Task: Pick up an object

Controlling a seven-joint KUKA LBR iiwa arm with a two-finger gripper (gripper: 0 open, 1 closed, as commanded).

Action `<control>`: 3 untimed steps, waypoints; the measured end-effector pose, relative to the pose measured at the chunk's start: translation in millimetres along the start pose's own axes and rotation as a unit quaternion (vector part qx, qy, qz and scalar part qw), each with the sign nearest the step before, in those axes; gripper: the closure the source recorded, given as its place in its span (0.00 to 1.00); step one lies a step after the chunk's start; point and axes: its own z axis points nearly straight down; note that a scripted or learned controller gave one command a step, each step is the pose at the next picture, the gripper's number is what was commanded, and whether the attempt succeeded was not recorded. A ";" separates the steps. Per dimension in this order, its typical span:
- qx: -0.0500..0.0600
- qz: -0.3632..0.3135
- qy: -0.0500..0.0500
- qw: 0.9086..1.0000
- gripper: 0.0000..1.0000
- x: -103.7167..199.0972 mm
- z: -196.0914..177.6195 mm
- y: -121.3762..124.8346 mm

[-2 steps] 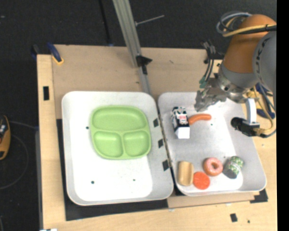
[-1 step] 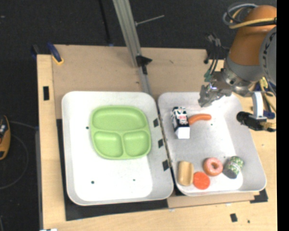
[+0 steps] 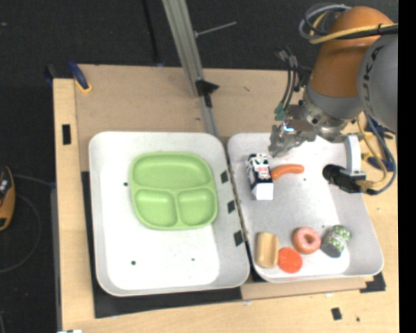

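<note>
My gripper (image 3: 281, 144) hangs over the back of the right bin (image 3: 312, 200), its tips just above and behind an orange carrot-like piece (image 3: 287, 171). Left of the carrot stands a small black-and-white carton (image 3: 260, 175) on a white block. Along the bin's front lie a tan bread roll (image 3: 266, 249), a red-orange tomato-like round (image 3: 290, 260), a pink donut (image 3: 306, 239) and a green-and-grey lump (image 3: 335, 241). Nothing shows between my fingers, and how far apart they stand is too small to judge.
The left bin (image 3: 111, 255) bears a green divided plate (image 3: 173, 190). A grey metal post (image 3: 187, 47) slants across the bench behind the bins. The bins' shared wall runs just left of the carton.
</note>
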 end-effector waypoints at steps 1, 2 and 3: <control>0.001 0.000 0.000 1.000 1.00 44.6 10.4 -18.0; 0.001 0.000 0.000 1.000 1.00 85.0 4.8 -31.9; 0.001 0.000 0.000 1.000 1.00 129.0 -2.6 -50.1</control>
